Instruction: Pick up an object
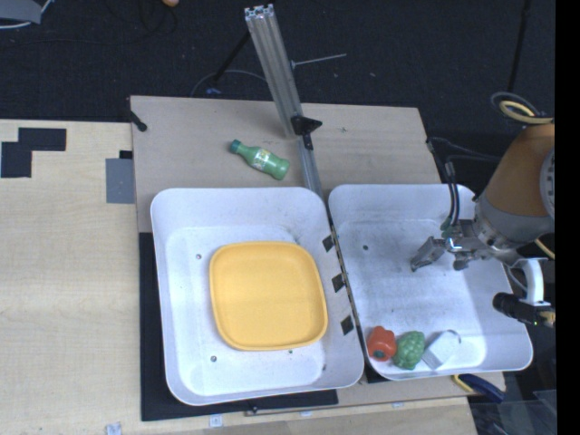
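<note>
The gripper [441, 252] is hovering splayed and holding nothing over the right bin [399, 216], its bare white floor lying beneath it. Along that bin's near edge a glossy red pepper [381, 342], a knobbly green vegetable [410, 349] and a pale block [438, 350] are clustering. The left bin [181, 243] is carrying a smooth yellow plate [268, 294]. Behind the bins a green bottle [260, 159] is lying on the bench [362, 143]. The arm [521, 188] is reaching in, wrist bent down.

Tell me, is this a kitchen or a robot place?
Probably a robot test lab. A robot arm reaches over two white bins on a bench, a metal pole stands behind, and cables lie on the dark floor.
</note>
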{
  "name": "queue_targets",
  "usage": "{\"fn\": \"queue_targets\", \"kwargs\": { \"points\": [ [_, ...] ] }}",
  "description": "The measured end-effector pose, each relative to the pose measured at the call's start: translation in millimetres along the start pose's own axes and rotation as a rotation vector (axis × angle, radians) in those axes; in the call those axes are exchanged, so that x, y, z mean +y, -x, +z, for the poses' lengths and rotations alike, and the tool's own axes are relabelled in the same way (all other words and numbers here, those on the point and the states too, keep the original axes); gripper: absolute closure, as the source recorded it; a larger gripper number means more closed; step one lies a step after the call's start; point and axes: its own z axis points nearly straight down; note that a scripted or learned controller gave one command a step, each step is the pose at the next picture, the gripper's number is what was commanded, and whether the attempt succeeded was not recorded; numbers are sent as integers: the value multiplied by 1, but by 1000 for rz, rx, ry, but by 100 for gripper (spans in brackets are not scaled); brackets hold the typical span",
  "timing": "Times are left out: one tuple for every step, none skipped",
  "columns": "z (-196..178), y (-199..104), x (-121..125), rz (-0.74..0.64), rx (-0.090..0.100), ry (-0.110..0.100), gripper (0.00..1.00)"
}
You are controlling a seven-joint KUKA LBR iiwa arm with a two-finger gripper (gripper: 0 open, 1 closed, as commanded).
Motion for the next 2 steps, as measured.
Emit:
{"fn": "queue_targets", "kwargs": {
  "points": [
    [21, -1, 0, 0, -2, 5, 0],
    [10, 0, 1, 1, -2, 7, 100]
  ]
}}
